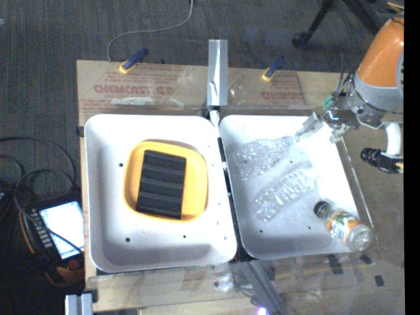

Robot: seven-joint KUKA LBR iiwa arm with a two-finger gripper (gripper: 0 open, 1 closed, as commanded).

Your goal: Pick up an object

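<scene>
bottle (344, 226) right bin (246, 228) corner | clear wrappers (279, 176) between | claw (321, 125) released, holding nothing

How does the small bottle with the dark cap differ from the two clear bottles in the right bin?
The small bottle has a dark cap and a colored label; the clear bottles look plain. The small bottle is shorter and lies by the bin's near right corner; the clear bottles lie mid-bin. All lie on their sides.
</scene>
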